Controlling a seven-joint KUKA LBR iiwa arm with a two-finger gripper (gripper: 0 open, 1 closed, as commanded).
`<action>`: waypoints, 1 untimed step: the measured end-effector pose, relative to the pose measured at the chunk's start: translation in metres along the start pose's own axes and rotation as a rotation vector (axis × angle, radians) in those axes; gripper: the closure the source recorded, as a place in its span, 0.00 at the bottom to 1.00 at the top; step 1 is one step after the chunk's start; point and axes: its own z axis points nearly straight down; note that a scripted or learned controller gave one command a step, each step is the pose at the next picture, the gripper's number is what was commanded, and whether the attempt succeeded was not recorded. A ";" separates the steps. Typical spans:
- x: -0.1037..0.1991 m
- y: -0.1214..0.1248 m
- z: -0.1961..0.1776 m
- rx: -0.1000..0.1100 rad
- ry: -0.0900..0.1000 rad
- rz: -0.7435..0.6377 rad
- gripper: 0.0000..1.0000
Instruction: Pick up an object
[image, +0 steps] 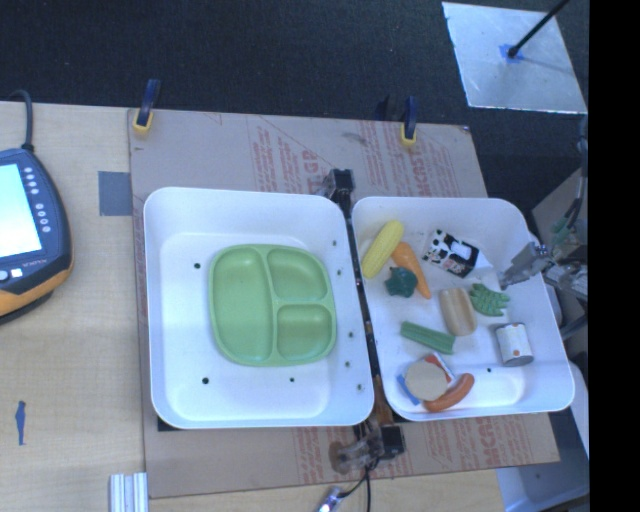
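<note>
The grey metal gripper (522, 263) is reaching in over the right edge of the right shallow white bin (500, 405); whether it is parted or closed cannot be told, and nothing is showing within it. Just beside its tip, a small green leafy plastic toy (489, 299) is lying, touching a tan bread-like block (458, 312).

Light wood bench (70, 350), cardboard sheet (300, 150) clamped on; dark floor (250, 50) beyond.
</note>
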 end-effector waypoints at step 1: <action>0.025 0.046 0.149 0.004 0.000 -0.001 0.00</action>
